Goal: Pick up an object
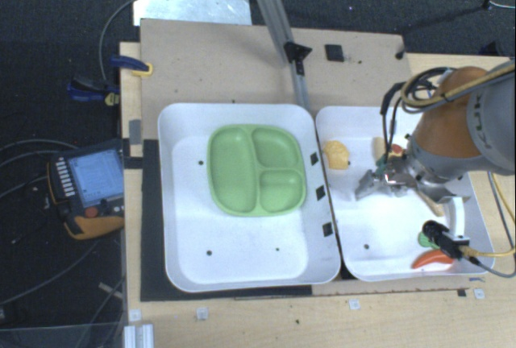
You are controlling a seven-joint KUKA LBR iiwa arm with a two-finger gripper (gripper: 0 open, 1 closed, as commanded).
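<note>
Right bin (355,258): taken as the landmark. Inside it, near its upper left corner, a yellow rounded object (336,154) is seen lying free. The gripper (372,184) is placed low over the bin's middle, just right of and below the yellow object and apart from it; its grey fingers are blurred, so their opening cannot be told, and nothing is seen between them. At the bin's lower right corner a green piece (425,239) and an orange-red piece (432,261) are found. Adjoining on the left, the left bin (185,258) bears a green divided plate (256,170).
</note>
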